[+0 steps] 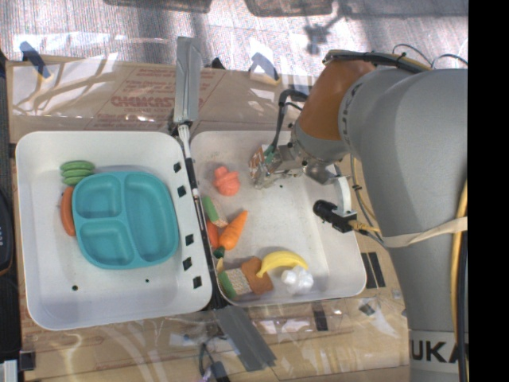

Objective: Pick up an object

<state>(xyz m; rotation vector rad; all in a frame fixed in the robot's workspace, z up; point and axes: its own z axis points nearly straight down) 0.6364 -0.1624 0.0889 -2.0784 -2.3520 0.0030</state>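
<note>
Two bins noted, side by side. Contents of the left one?

— Left bin [40, 293]: a teal divided plate [123, 217] lies at its centre. A green pod-shaped piece [77, 170] sits at the plate's upper left corner, and an orange carrot-like piece [67, 212] lies along the plate's left edge, partly tucked under it.

— And the right bin?

— Right bin [342, 273]: a salmon-coloured lump [227, 181] in the upper left part. Below it, along the left wall, a green piece [210, 210] and an orange carrot [234, 229]. In the lower part, a brown block [256, 275], a yellow banana [281, 262] touching it, and a white crumpled item [298, 279] just beside the banana.

— Gripper position?

— Gripper [262, 169] is at upper centre of the right bin, low over the floor, to the right of the salmon lump and apart from it. The other pieces lie well below it in the frame.

— Finger state?

— Cannot tell whether they are apart or together; the tips are blurred against a mottled patch. Nothing can be confirmed between them.
</note>
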